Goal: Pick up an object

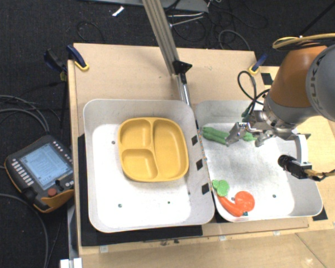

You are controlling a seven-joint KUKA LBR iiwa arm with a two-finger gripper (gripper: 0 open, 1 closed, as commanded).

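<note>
Arm (307,82): one, grey with an orange band above the wrist; enters from 3 o'clock and bends down toward the frame's centre-right. Wrist: points toward 9 o'clock, tilted downward. Gripper (247,134): two metal fingers, spread apart, tips directed toward 9 o'clock. Side fitting: a white bracket with a black cylinder hangs off the wrist at 5 o'clock.

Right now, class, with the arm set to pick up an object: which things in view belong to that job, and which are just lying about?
Belong to the job:
gripper
green toy beside it, right bin
orange and green toy, same bin

Lying about:
yellow divided plate, left bin
handheld control unit on the floor
</note>
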